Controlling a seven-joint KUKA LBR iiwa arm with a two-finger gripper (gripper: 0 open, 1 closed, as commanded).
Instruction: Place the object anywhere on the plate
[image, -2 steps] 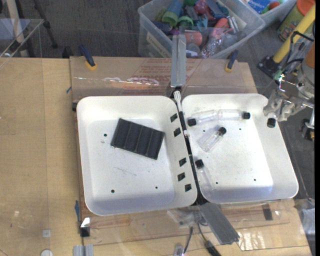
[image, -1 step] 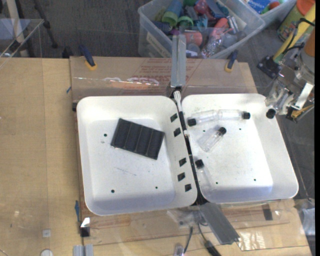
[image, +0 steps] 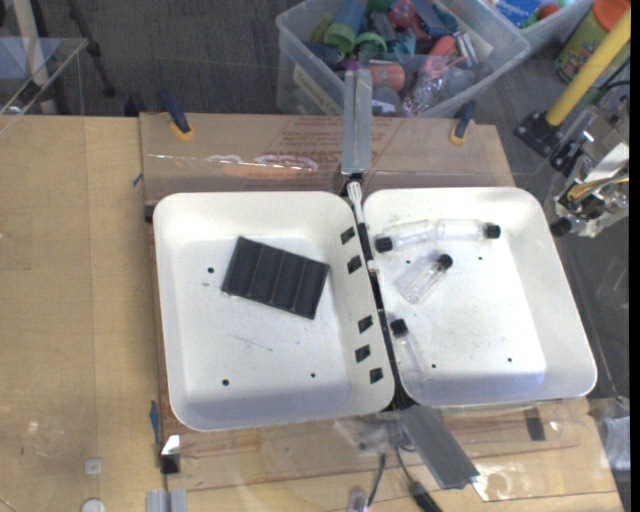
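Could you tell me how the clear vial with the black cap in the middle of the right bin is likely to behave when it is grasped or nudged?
The vial lies on its side and looks round, so it would probably roll. Its clear, smooth wall may slip between fingers. It looks light.

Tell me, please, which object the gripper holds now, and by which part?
It cannot be told: the gripper sits blurred beside the right bin.

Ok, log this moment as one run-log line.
left bin: ridged black plate lying flat | right bin: four clear black-capped vials | vials on plate: none
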